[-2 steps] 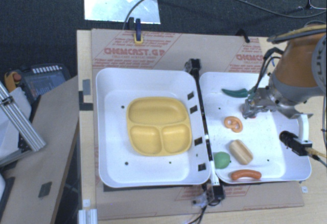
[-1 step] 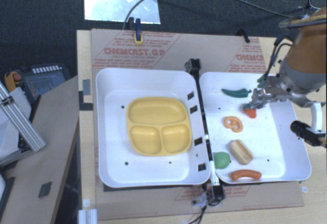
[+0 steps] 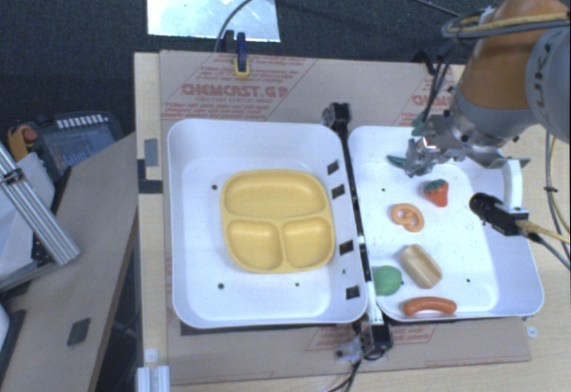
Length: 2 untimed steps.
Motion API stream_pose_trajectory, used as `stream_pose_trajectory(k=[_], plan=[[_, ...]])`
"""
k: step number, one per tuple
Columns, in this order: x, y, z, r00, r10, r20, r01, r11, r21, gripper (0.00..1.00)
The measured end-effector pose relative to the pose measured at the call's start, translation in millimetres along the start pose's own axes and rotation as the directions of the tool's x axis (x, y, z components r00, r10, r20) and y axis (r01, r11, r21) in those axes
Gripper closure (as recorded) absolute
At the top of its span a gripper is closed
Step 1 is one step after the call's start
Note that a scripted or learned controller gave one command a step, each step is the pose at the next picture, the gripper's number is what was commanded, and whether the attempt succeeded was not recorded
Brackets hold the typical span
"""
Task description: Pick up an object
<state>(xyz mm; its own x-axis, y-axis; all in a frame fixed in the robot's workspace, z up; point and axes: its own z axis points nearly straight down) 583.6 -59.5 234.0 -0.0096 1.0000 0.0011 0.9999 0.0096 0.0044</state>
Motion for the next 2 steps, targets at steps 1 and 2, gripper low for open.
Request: stream_pose_trajectory(k=[1,2], plan=[[59,11,-5,1.0,-0.001,-0.001,0.001,1.0,0.001,1.0],[104,32,8,1.0,0.001,0.0,-0.001,1.0,0.002,1.0]])
